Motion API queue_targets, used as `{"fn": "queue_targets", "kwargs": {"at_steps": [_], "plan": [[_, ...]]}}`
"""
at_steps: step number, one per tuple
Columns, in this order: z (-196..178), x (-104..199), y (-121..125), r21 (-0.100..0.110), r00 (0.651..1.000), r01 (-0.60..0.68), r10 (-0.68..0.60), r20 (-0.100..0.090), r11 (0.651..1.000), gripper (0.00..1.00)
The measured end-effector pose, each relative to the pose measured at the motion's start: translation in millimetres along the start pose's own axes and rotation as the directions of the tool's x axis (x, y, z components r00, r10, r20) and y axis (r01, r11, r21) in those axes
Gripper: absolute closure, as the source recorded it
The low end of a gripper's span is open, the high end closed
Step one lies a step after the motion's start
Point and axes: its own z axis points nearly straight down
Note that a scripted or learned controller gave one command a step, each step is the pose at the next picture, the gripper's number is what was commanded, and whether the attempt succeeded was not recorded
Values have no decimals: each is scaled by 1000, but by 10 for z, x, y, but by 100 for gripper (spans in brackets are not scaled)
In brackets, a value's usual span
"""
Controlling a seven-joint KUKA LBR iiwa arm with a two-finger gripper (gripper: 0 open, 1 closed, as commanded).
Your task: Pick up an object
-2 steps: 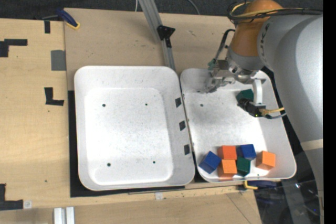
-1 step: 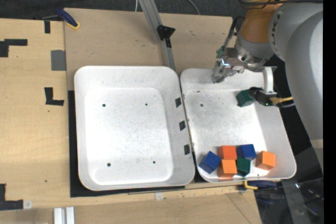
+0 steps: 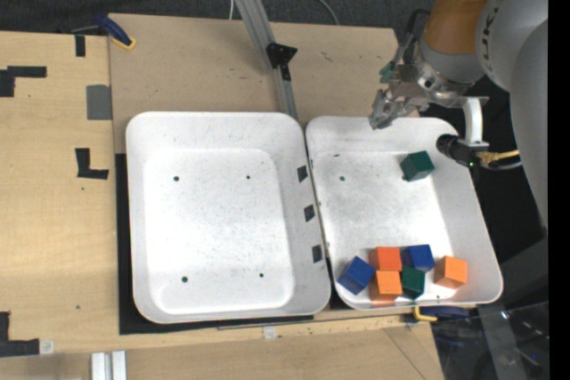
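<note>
**Approach step: nothing gripped yet**

Clustered blocks (image 3: 403, 270) sit at the near edge of the right bin (image 3: 356, 191), well apart from the tool. Farther back lies a lone dark green block (image 3: 416, 165), the nearest target. Beyond it, the gripper (image 3: 385, 117) hangs over the bin's far rim; whether it is parted is unclear. Next: shift nearer, then descend.

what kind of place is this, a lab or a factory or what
Most likely a robotics lab test bench: a grey arm with its gripper over two white bins, small coloured blocks for grasping practice, and tape marks on the plywood bench.
</note>
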Motion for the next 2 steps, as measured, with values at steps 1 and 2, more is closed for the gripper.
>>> {"fn": "queue_targets", "kwargs": {"at_steps": [1,2], "plan": [[-556,12,116,-1,1000,0,0,0,1000,100],[-490,492,-8,7,1000,3,-3,-2,1000,100]]}}
